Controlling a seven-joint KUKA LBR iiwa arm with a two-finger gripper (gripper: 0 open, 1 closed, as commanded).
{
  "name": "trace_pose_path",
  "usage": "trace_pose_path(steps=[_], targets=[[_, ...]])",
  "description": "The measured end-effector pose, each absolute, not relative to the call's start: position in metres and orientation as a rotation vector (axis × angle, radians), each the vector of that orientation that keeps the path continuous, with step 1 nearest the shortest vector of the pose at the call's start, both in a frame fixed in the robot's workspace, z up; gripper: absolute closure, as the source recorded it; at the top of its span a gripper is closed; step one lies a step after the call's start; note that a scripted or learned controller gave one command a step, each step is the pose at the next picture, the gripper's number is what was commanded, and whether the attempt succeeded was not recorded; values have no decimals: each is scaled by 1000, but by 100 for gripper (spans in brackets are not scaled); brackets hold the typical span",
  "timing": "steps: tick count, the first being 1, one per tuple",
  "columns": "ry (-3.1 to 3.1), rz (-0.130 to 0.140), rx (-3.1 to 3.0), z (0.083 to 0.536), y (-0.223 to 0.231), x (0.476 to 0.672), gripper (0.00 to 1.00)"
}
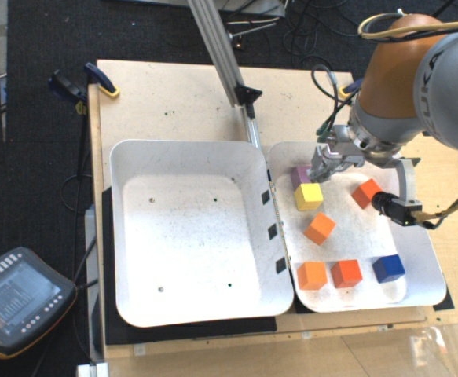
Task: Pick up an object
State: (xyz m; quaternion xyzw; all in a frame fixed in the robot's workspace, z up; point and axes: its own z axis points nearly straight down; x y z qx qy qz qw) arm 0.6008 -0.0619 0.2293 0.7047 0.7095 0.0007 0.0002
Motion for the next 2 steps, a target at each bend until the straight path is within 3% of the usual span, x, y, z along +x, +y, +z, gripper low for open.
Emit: trace_pose_path(steps=[1,2], targets=[[2224,0,2217,228,-18,614,100],[2230,4,2213,239,36,614,100]])
